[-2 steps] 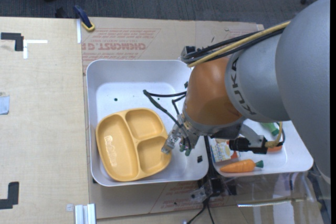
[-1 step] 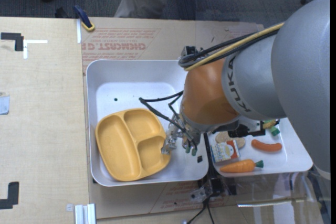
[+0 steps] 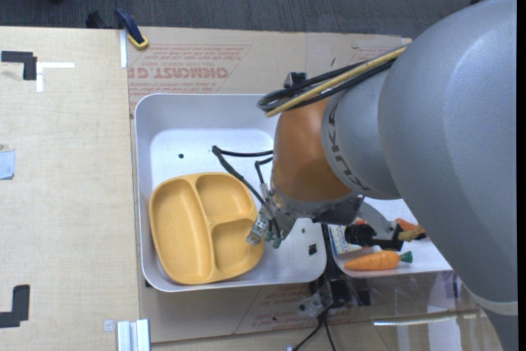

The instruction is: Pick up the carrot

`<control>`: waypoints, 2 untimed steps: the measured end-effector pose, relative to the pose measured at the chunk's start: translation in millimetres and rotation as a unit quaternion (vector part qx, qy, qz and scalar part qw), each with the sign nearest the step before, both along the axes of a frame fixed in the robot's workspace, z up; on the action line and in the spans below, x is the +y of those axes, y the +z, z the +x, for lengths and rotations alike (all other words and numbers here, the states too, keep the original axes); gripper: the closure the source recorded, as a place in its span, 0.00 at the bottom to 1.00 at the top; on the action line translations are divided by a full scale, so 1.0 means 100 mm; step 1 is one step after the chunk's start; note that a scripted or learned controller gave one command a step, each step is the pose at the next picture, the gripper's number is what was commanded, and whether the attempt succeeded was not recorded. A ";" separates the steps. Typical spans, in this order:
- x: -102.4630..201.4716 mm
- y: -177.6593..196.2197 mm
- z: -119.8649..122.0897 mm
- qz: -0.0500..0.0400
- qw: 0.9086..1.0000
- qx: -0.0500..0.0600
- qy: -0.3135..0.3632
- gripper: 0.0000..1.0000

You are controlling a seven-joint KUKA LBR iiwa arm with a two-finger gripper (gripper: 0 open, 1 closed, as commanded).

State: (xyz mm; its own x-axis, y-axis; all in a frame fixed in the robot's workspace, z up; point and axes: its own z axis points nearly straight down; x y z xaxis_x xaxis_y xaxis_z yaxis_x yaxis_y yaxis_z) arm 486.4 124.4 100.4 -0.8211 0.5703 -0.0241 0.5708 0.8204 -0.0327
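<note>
My pincer [image 3: 265,231], its state unclear to me, hovers at the yellow divided plastic plate [image 3: 204,226] in the left white bin [image 3: 164,127], the orange carrot [image 3: 374,261] lying right, beyond cardboard [image 3: 193,70] printed "CHEMCAST".

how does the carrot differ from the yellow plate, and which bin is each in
The carrot is orange, slim and small; the yellow plate is broad, flat and split into compartments. The carrot lies in the right bin, the yellow plate in the left bin, under the gripper. Both lie loose, ungrasped.
</note>
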 end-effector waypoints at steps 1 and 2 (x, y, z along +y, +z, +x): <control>0.45 1.19 -0.04 0.013 0.991 -0.007 -0.136 1.00; 0.43 1.27 -0.02 0.011 0.991 -0.010 -0.135 1.00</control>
State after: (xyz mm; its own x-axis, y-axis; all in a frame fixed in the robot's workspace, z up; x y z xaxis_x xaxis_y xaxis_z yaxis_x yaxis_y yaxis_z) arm 484.7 167.4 227.6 -0.6374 0.7701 -0.0248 0.7704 0.6376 -0.0025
